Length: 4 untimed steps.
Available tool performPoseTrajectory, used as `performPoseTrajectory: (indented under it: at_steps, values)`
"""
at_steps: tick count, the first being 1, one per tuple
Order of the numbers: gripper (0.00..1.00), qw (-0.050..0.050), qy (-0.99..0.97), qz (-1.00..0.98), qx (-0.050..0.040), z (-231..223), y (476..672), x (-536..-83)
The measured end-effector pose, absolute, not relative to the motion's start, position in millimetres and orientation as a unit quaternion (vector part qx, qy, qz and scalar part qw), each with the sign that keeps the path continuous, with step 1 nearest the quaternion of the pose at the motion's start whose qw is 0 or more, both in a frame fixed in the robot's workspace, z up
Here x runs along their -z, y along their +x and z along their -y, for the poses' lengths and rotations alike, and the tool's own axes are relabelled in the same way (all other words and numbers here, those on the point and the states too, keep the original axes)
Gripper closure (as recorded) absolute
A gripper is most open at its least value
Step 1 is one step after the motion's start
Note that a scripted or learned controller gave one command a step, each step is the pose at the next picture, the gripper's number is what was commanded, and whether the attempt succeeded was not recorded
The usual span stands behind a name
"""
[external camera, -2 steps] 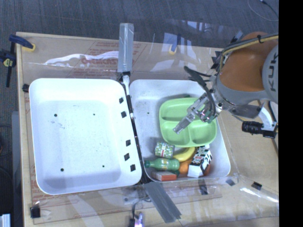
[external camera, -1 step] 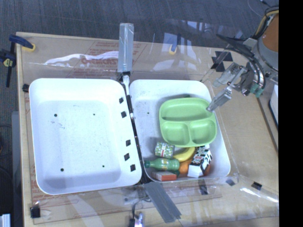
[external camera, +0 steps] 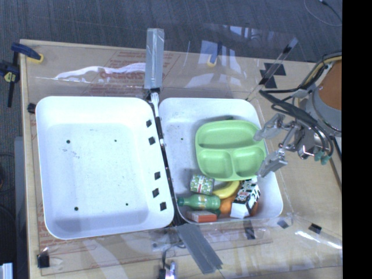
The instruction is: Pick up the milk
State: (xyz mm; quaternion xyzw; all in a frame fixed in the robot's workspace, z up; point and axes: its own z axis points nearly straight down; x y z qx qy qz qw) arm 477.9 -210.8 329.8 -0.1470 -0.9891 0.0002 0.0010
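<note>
Over the right bin's (external camera: 174, 156) right rim, the gripper (external camera: 267, 149) hangs with fingers spread wide, holding nothing. Milk (external camera: 247, 197) lies just below the lower finger (external camera: 272, 164), beside a banana (external camera: 228, 189); the green tray (external camera: 228, 150) sits left of both fingers.

No text, brand, number or sign can be read anywhere in the view. The milk carton (external camera: 246, 198), at the near right corner of the right bin (external camera: 174, 156), has a black-and-white pattern on its faces, but no letters can be made out. The small can (external camera: 201, 184) beside it wears a green and white patterned label whose printing is too small to read. The green bottle (external camera: 199, 201) carries a pale label band, also unreadable. Faint reddish printed lines lie on the surface (external camera: 125, 63) behind the left bin (external camera: 43, 156), under clear sheeting, too blurred to decipher.
</note>
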Motion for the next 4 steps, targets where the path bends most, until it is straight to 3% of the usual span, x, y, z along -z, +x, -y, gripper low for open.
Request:
performPoseTrajectory:
  at_steps: [1,2,3,4]
  values:
    - [0.00,0.000,-0.185,0.983,-0.0011,205.5,504.4,-386.1]
    - [0.00,0.001,-0.207,0.978,-0.0006,133.1,500.0,-307.2]
    - [0.00,-0.001,-0.087,0.996,-0.0011,183.5,478.1,-352.7]
    - [0.00,0.001,-0.029,1.000,0.0004,110.0,510.9,-243.2]
